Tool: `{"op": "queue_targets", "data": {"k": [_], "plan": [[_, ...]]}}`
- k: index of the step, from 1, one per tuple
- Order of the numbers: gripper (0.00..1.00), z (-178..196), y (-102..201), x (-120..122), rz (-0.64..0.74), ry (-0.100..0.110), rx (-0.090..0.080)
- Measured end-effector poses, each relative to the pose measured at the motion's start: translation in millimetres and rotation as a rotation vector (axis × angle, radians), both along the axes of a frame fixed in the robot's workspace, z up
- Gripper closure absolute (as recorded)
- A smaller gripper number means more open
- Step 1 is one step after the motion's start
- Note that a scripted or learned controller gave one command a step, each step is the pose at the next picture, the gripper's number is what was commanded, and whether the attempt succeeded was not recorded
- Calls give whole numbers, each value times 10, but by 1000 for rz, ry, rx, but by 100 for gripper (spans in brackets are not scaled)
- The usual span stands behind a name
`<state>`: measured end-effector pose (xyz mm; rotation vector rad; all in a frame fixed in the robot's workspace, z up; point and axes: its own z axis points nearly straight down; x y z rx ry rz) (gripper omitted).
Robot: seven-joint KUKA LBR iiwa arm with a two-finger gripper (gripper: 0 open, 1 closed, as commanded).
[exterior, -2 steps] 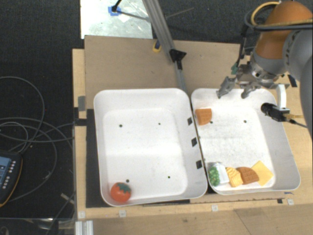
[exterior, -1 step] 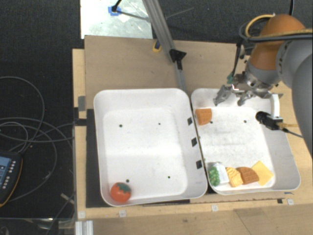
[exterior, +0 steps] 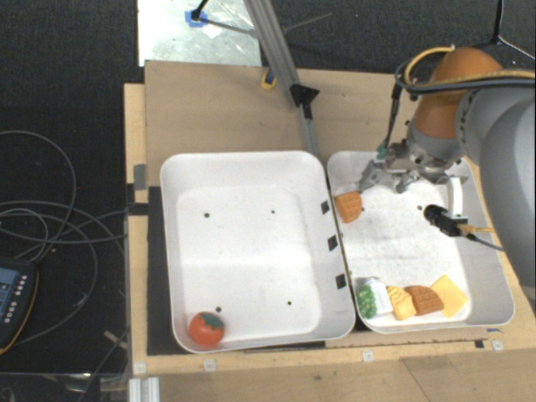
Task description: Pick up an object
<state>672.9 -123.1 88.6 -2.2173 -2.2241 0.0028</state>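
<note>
at the far left, black cables [exterior: 50,216] loop over the dark floor, and a handheld control unit [exterior: 15,296] lies at the left edge. on the bench [exterior: 209,107], the left bin [exterior: 251,166] holds a red tomato [exterior: 206,328] in its near left corner, close to the near wall. a grey pole [exterior: 276,44] runs at a slant from the far side down to the far end of the seam between the bins.

just right of that seam, in the right bin [exterior: 490,304], an orange block [exterior: 348,206] sits against the left wall, well apart from the other pieces. along the near wall of this bin lie, left to right, a green-and-white piece [exterior: 369,298], a ridged yellow piece [exterior: 401,301], a brown piece [exterior: 424,299] and a yellow slice [exterior: 450,295], packed close to one another.

the gripper [exterior: 394,177] hangs over the far part of the right bin, just right of and beyond the orange block, not touching it. whether it is spread or pressed together i cannot tell. the grey arm [exterior: 502,141] with its orange band [exterior: 448,90] comes in from the right.
</note>
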Motion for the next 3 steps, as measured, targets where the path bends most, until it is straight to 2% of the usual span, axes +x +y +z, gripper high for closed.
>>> {"op": "queue_targets", "data": {"k": [1,3], "plan": [[100,149,-1,24,1,-7,-1],[100,1440,-66,50,0,-11,-1]]}}
